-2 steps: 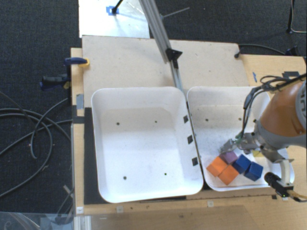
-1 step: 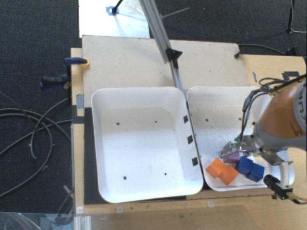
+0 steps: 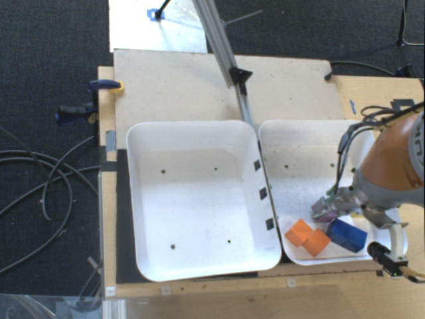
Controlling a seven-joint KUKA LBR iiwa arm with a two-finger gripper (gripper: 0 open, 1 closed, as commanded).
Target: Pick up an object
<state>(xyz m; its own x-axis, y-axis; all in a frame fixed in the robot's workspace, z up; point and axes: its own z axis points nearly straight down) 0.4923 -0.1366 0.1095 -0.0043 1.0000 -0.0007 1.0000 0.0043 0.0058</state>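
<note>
Bench (image 3: 199,88): pale board top, dark carpet beyond it at 9 and 12 o'clock. A blue clamp (image 3: 99,85) with a yellow tip grips the bench's 10 o'clock corner. Loose black cables (image 3: 40,178) loop on the floor at 9 o'clock.

Slanted metal pole (image 3: 216,32): runs from 12 o'clock down to the seam between the bins, crossing above the bench.

Left bin (image 3: 199,133): shallow, white, rounded corners, a few small dark dots on its floor. Its wide floor is open room, well apart from the arm.

Right bin (image 3: 295,128): shallow, white, touching the left bin along a shared rim marked with small black tabs. Its 12 o'clock half is bare floor; the objects crowd its 6 o'clock rim.

Contents of right bin:
- Orange block (image 3: 307,236): bright orange, boxy, looks like two cubes joined, lying near the 6 o'clock rim.
- Blue block (image 3: 347,235): deep blue, rectangular, just beside the orange block at its 3 o'clock.
- A small purplish-grey item (image 3: 327,209): just above both blocks, directly under the wrist; shape unclear.

Arm (image 3: 395,165): grey with orange band, entering from 3 o'clock, hanging over the bin's 4 o'clock corner.

Gripper (image 3: 334,205): low over the purplish item; whether it is spread, closed or clasping anything cannot be told.
</note>
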